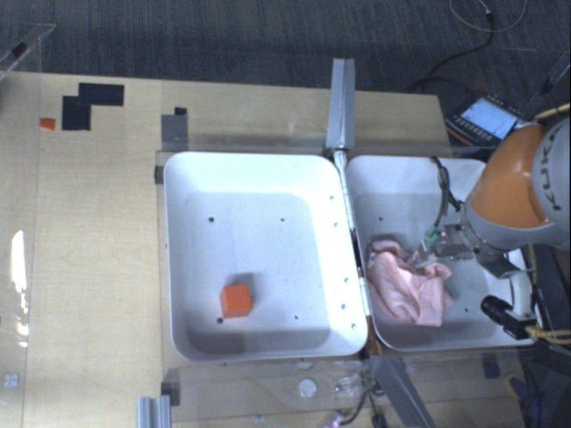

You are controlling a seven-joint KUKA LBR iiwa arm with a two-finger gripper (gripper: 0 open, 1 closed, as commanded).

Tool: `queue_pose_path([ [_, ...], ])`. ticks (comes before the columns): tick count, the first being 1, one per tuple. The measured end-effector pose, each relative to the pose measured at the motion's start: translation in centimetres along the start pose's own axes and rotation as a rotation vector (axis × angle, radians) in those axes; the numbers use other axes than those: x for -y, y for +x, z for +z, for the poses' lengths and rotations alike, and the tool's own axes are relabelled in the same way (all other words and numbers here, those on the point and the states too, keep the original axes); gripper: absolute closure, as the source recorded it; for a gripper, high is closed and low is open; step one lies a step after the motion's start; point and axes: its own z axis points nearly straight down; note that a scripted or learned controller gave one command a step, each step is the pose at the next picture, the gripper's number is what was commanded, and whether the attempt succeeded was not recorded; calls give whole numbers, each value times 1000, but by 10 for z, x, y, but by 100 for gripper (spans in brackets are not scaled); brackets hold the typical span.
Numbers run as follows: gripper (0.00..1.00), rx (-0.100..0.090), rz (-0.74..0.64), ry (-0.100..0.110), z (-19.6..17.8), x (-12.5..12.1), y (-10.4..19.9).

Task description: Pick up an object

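1. Where the two white bins sit side by side on the worktop (89, 266), the arm (513, 190) reaches in from the right, its orange band over the right bin (393, 199).
2. The jaws (434, 243) are low inside the right bin, at the upper right edge of a pink cloth (406, 283); whether they are apart, together or clamped on the fabric cannot be told, since the wrist and the cloth's folds hide the tips.
3. The pink cloth lies crumpled on the right bin's floor, close to the left wall and toward the near edge, with its upper right corner bunched up at the jaws.
4. An orange block (236, 300) rests in the left bin (187, 239), toward the near left corner, well apart from the arm.
5. On the worktop's far left corner lie black pieces (89, 103) and, just beside them, a small orange piece (47, 124).
6. A grey upright post (341, 105) stands at the far edge, between the two bins.
7. A black cable (441, 190) runs down along the arm toward the jaws.
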Motion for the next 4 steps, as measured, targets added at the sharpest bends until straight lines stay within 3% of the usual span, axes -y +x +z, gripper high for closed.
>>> queue_pose_path([
  [1, 100, -1, 58, 13, -70, -71, 31],
  [2, 100, -2, -72, 14, -29, -118, 28],
  [3, 0, -2, -73, 13, -29, -118, 28],
  [4, 0, -2, -217, 9, -88, -77, 27],
])
